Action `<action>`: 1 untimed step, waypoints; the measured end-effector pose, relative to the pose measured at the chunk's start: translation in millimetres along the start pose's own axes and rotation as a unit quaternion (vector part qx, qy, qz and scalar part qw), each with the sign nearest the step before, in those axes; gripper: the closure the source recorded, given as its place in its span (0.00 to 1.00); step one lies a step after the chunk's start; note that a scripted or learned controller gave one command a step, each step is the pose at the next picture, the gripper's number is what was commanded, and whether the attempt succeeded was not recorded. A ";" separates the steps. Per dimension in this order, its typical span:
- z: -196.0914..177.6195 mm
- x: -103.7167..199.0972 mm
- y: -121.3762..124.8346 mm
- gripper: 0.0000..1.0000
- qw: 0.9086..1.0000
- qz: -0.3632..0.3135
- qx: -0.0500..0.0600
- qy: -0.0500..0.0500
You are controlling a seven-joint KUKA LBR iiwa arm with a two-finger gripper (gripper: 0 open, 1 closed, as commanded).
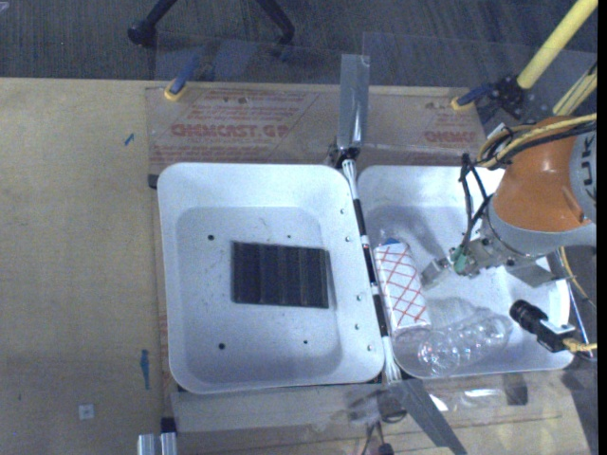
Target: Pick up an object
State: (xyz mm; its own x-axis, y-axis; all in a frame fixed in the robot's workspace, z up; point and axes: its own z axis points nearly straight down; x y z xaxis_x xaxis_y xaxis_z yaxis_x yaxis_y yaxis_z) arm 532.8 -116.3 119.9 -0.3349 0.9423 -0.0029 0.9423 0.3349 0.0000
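bins (190, 207): white matt plastic | bottle (463, 341): clear glossy plastic

Dark carpeted floor (427, 8) (black chair base (213, 8) on it) beyond tan bench (66, 254).

left bin (190, 207): open around dark tray (281, 274) | right bin (417, 192): crowded

Claw (438, 271) low in right bin (417, 192), beside clear bottle (463, 339)
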 end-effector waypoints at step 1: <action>29.7 -13.2 42.5 0.00 1.000 0.009 -0.004 -0.011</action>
State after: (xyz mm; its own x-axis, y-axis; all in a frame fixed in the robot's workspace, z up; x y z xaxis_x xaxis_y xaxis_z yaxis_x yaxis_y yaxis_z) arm 577.3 -114.5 90.2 -0.3176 0.9479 -0.0250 0.9481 0.3179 0.0089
